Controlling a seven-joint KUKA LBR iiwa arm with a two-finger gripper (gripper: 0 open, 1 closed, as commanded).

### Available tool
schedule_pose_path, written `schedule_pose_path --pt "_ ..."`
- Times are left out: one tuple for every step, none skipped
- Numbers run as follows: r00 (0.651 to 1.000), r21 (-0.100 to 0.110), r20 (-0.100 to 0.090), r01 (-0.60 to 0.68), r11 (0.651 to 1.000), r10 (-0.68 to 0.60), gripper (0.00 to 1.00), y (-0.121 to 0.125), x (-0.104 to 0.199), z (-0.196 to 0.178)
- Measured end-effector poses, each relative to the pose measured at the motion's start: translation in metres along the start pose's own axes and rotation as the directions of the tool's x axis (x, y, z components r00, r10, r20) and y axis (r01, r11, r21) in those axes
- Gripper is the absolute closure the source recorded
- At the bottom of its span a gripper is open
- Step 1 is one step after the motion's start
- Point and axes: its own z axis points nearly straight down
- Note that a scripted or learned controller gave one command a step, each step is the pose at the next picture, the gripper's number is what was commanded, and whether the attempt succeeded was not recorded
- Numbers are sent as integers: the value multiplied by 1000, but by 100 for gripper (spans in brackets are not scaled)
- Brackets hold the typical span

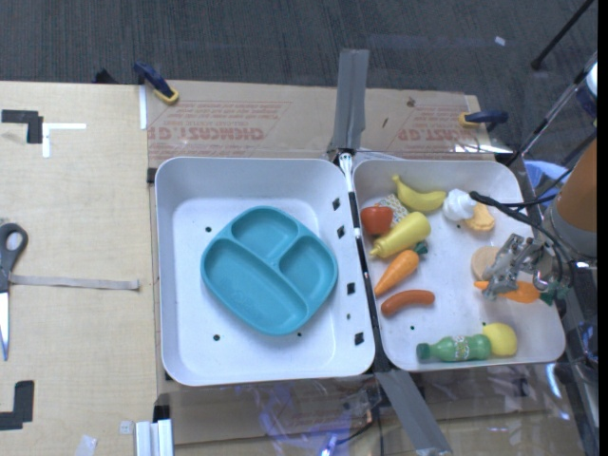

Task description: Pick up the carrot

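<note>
An orange carrot [397, 270] with a green top lies at a slant in the left half of the right bin [446, 323], just below a yellow vegetable [401, 234]. My gripper [503, 275] hangs low over the right side of that bin, well to the right of this carrot. Right under the gripper lies a second orange, carrot-like piece [523, 294] with a green end, partly hidden by the metal hand. Whether that piece is touched or only covered by the gripper is not clear from this angle.
The right bin also has a banana [419, 197], a red tomato [376, 218], a red sausage [407, 300], a green bottle [454, 350], a lemon [501, 338] and a white lump [459, 204]. A blue divided plate [270, 270] lies in the left bin [180, 350].
</note>
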Motion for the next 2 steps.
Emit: schedule_pose_path --pt "1000 0 6 1 1000 -1 100 1 -2 -10" --pt "1000 0 6 1 1000 -1 0 1 -2 -10"
